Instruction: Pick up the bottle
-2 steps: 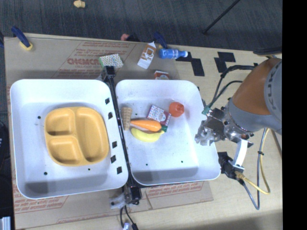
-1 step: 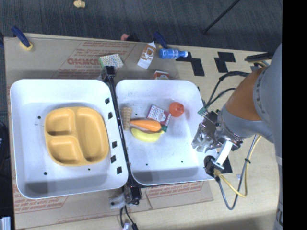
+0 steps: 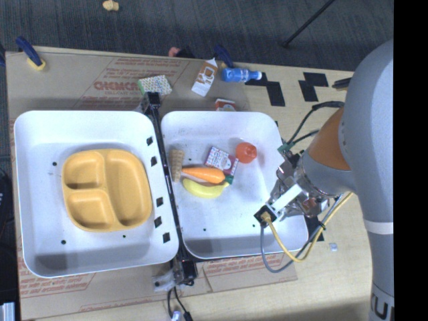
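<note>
We judge the pick as not yet started in any real sense: the bottle [image 3: 235, 75] lies on the counter [image 3: 291, 102] beyond the far rim of the right bin [image 3: 221, 226], well apart from the end effector [image 3: 294, 182], which hangs over that bin's right side near its wall. Nothing shows in the end effector's grasp, and from this angle we cannot tell whether it is wide or narrow. What is left, as we read it, is the whole job: travel to the bottle, close on it and lift. The bottle itself looks small and blue, with a paler blue neck or cap end pointing right; it lies on its side, just beside a small carton [image 3: 204, 77]. We take it for plastic, and round enough to roll if nudged. The carrot [image 3: 204, 174] and banana [image 3: 204, 189] in the right bin touch each other and are no part of the task.
</note>
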{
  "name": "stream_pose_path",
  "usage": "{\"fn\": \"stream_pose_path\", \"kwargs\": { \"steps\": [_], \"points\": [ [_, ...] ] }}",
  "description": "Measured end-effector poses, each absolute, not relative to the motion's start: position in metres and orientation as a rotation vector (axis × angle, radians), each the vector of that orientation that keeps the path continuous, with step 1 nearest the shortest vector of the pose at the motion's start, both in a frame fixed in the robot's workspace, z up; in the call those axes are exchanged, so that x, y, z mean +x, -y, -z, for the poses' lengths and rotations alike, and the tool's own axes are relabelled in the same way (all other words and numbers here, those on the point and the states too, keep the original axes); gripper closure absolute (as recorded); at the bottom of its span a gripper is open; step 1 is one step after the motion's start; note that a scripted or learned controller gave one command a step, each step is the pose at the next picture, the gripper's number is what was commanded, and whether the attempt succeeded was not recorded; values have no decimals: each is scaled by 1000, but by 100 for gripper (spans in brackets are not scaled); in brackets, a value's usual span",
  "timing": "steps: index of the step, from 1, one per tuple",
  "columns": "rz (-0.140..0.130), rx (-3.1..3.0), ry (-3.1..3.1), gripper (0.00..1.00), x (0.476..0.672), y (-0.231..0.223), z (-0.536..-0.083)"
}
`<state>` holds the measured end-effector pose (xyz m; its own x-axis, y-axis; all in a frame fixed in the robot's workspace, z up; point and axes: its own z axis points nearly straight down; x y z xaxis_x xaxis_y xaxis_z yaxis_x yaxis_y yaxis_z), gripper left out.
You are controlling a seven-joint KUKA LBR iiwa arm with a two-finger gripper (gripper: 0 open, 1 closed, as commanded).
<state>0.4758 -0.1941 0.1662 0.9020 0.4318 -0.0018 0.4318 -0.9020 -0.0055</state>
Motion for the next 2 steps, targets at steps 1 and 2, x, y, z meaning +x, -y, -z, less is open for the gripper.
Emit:
{"fn": "stream_pose_path", "kwargs": {
  "steps": [1, 2],
  "points": [
    [-6, -3120, 326, 100, 476, 211, -186],
    [-7, -3118, 326, 100, 476, 159, -197]
  ]
}}
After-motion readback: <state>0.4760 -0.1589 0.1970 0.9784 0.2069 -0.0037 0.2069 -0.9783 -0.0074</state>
